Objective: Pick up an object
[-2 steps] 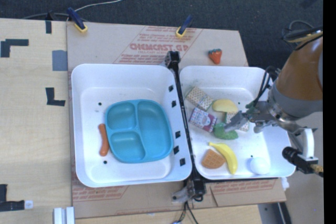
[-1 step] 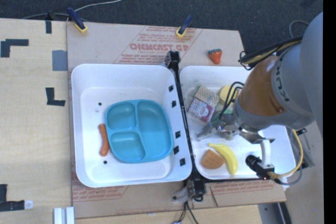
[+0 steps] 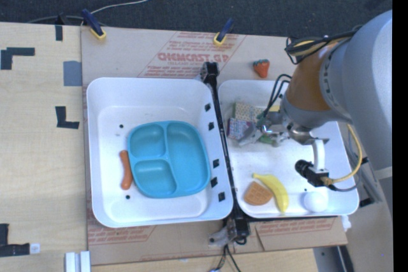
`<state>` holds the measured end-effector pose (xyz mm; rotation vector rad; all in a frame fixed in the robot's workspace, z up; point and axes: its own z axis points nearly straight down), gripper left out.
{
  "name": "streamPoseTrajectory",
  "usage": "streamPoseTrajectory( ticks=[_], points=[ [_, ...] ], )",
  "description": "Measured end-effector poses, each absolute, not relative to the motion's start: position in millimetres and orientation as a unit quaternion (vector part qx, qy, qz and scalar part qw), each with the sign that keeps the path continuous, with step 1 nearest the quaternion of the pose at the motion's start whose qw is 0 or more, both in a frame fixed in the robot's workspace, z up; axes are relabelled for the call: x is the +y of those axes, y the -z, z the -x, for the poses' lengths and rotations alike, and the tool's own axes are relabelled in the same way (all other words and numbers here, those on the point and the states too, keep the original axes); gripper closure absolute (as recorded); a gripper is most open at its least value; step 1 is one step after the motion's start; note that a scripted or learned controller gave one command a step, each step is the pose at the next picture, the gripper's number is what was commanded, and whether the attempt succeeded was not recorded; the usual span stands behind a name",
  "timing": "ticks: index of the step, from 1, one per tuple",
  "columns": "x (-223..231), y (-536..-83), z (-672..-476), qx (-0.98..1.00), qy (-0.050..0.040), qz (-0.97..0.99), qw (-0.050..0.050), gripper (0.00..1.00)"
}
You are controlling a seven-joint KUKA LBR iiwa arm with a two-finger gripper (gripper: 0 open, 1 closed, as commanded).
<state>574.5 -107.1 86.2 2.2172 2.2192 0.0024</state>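
My gripper is low inside the right bin, in its upper middle part. It sits right beside a patterned, multicoloured packet, at the packet's right edge. Whether it touches the packet I cannot tell. Toward the front of the same bin lie a yellow banana, a round tan slice of bread and a white ball. The grey arm with its orange band covers the bin's upper right.
The left bin holds a blue divided plate and an orange sausage-like piece to the plate's left. A small strawberry toy lies on the cardboard behind the right bin. A black divider runs between the bins.
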Motion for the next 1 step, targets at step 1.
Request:
streamPoseTrajectory(
  ticks=[1],
  points=[
    [-102.0,-93.0,-632.6,0.708,0.0009,-0.707,0.000,0.00]
  ],
)
